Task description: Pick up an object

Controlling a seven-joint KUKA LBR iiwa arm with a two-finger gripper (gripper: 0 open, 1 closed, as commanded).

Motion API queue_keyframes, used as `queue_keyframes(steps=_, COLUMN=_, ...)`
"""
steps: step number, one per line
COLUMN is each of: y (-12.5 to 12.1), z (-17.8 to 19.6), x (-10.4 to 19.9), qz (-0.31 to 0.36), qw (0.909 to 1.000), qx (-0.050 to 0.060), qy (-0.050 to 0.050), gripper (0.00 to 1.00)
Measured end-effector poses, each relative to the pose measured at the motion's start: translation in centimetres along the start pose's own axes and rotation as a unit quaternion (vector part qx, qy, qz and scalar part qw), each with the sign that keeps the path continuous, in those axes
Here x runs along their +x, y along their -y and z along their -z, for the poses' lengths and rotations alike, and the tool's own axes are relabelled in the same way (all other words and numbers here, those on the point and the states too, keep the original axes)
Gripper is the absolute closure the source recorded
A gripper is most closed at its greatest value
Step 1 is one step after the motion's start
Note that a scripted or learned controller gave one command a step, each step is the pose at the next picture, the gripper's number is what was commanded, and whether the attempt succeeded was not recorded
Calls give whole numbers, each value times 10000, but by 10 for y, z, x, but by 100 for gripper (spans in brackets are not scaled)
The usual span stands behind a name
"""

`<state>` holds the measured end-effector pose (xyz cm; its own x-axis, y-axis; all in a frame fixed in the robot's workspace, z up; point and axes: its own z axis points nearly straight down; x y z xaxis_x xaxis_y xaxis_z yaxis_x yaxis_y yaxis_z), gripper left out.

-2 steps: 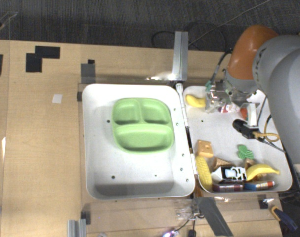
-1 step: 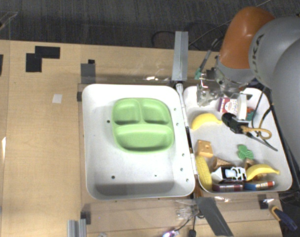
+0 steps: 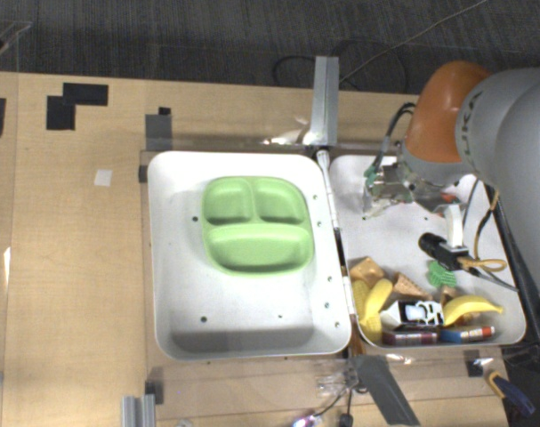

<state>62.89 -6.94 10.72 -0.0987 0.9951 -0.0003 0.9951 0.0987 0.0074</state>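
The tool [image 3: 382,183], grip state unclear, hovers above the right bin [image 3: 376,229], well apart from a level-lying marker [image 3: 437,334].

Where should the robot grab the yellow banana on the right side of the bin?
Probably the banana at its middle, coming straight down from above. It lies flat, curved like an arch, with the marker crowding its lower side, so the end effector should close across its narrow width.

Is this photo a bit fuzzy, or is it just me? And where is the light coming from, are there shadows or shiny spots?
In the camera view, the whole picture is soft and grainy; small items in the right bin lack crisp edges. The left bin shows a grey shadow along its near wall, under the green divided plate. The end effector is too blurred to read detail. The metal post glints faintly.
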Motion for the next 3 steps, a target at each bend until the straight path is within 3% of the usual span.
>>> queue_keyframes(steps=1, y=0, z=0, x=0, qz=-2, qw=10000, qx=1, qy=0, gripper=0)
queue_keyframes(steps=2, y=32, z=-16, x=-12, qz=-126, qw=9999, qx=-39, qy=1, gripper=0)
queue_keyframes(steps=3, y=-15, z=-18, x=-27, qz=-639, qw=9980, qx=-24, qy=8, gripper=0)
